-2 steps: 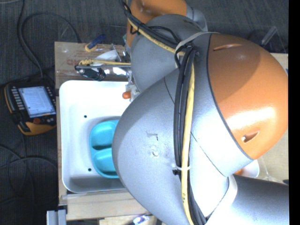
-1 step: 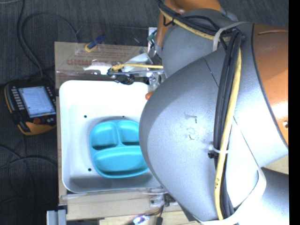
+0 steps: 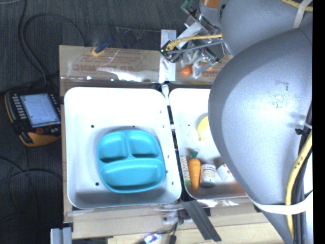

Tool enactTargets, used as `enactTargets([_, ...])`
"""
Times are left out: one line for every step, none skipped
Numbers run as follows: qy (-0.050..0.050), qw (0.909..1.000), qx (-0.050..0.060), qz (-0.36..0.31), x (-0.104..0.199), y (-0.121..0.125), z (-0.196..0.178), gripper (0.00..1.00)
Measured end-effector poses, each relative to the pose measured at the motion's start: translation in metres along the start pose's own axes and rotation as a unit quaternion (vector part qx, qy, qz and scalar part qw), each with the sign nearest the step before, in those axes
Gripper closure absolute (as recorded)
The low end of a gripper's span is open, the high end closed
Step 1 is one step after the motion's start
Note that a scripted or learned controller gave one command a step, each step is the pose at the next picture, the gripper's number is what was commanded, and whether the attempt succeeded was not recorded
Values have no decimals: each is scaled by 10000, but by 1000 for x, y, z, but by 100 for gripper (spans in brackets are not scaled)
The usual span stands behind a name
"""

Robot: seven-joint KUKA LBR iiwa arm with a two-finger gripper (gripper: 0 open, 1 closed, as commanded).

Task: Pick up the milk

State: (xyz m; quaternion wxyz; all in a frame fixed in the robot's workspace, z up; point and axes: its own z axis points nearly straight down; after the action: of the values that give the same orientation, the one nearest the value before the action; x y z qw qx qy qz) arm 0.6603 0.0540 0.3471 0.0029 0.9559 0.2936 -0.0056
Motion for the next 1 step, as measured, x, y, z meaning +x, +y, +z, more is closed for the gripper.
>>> enactTargets([5,9955,15,952,22,-51,38,100])
